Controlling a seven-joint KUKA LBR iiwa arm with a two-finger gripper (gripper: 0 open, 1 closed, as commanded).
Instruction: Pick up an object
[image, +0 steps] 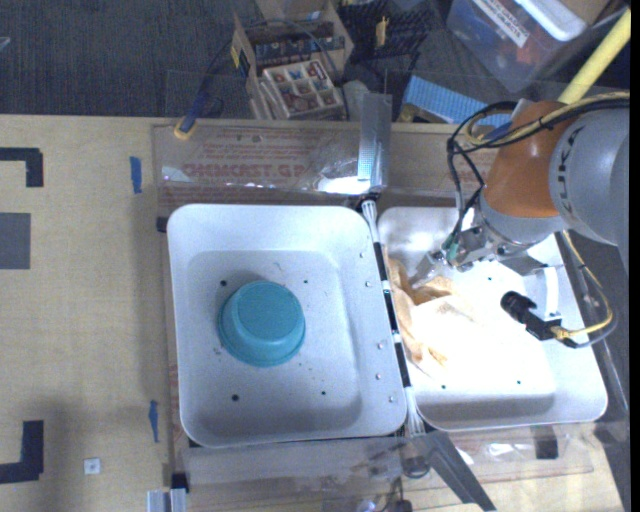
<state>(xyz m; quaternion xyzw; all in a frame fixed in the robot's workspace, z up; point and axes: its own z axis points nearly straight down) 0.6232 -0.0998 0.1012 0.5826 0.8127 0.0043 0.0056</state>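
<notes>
Clutter behind the surface
A box of cards (295, 70) stood beyond the bins, a blue pad (440, 100) lay right of it, and blue tape (136, 174) marked the surface (70, 330).

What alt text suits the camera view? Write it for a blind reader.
A grey robot arm with an orange band reaches from the right, its gripper low over tan, crumpled material in the right white bin. The left white bin holds an upside-down teal bowl.

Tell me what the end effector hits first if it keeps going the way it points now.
Probably the tan crumpled material in the right bin: the end effector points down-left at it from close by. Depth is unclear from this single slanted view.
</notes>
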